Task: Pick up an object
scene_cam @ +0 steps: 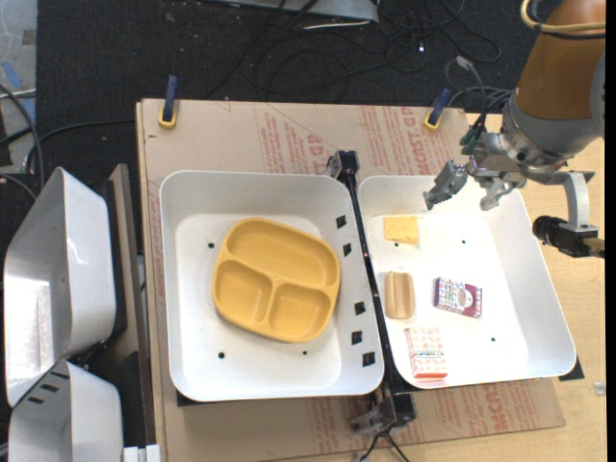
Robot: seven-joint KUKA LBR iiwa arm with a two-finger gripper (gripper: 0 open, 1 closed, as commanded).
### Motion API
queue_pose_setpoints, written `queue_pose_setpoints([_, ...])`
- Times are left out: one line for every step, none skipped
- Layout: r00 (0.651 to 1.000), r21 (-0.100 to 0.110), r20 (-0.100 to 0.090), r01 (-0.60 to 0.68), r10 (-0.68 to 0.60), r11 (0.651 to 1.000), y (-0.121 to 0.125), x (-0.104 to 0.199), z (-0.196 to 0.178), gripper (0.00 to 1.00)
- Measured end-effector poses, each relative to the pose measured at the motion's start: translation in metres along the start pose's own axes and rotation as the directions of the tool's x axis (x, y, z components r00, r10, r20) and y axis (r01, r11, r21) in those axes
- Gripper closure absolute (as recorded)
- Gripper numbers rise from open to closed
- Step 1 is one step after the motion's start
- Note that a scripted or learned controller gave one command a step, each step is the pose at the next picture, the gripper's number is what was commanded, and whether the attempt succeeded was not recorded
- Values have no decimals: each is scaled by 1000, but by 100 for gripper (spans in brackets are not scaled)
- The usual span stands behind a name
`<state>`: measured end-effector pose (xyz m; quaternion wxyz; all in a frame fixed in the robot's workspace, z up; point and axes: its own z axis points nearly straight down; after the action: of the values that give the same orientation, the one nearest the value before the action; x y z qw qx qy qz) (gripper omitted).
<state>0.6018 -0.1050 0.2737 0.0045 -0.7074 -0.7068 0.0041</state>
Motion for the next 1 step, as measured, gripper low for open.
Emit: queue_pose_setpoints([1000,-12,1,2,-2,1000,2,0,-7,0])
